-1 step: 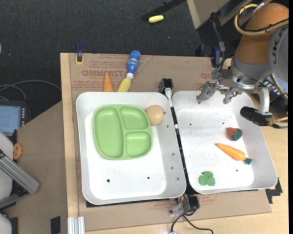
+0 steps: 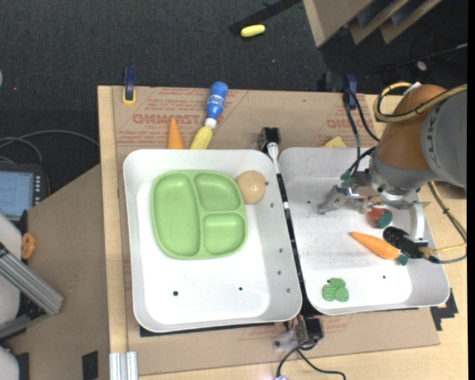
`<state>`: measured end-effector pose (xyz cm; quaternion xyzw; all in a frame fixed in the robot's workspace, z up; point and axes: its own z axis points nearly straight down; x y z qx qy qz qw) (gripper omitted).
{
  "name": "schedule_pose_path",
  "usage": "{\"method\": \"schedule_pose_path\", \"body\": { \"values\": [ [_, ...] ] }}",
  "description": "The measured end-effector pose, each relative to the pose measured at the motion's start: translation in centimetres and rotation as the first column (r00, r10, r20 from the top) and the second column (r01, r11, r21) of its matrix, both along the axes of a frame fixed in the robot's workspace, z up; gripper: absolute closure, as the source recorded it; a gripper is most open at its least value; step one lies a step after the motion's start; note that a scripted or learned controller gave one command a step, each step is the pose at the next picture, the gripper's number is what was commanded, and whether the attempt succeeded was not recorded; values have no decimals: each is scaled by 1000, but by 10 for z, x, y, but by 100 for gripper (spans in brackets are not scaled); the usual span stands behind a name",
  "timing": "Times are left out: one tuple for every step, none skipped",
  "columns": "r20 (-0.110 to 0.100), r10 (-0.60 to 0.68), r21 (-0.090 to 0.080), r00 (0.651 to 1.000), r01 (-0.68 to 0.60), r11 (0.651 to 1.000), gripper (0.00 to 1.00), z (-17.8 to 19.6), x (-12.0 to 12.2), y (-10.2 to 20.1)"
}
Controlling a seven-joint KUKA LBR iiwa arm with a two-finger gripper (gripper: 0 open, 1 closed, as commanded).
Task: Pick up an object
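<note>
The end effector (image 2: 380, 211), its grip impossible to judge, hangs over a small red-and-green piece (image 2: 381, 217) near the right bin's (image 2: 312, 245) far right edge, where the toy carrot (image 2: 375, 245) just beside could be nudged, spoiling the pick.

Dark carpet floor (image 2: 74, 44) surrounds the cardboard-topped bench (image 2: 245, 111); wooden furniture (image 2: 356, 18) stands beyond.

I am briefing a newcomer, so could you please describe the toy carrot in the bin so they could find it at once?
Start at the right-hand white bin, the one the arm reaches over. Near its right side, just below the wrist, lies the carrot, long, orange, tapering to the left with a dark green stub at its right end. Its neighbours differ: a small red-and-green piece above it and a green leafy piece lower left.
</note>
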<state>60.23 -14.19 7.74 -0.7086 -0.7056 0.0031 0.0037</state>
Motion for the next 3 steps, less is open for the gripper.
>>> {"method": "schedule_pose_path", "body": {
  "values": [
    [1, 0, 6, 1000, 0, 1000, 0, 7, -79, -41],
    [10, 3, 0, 1000, -3, 1000, 100, 18, -74, -41],
    [14, 11, -1, 1000, -11, 1000, 100, 7, -28, 37]
  ]
}}
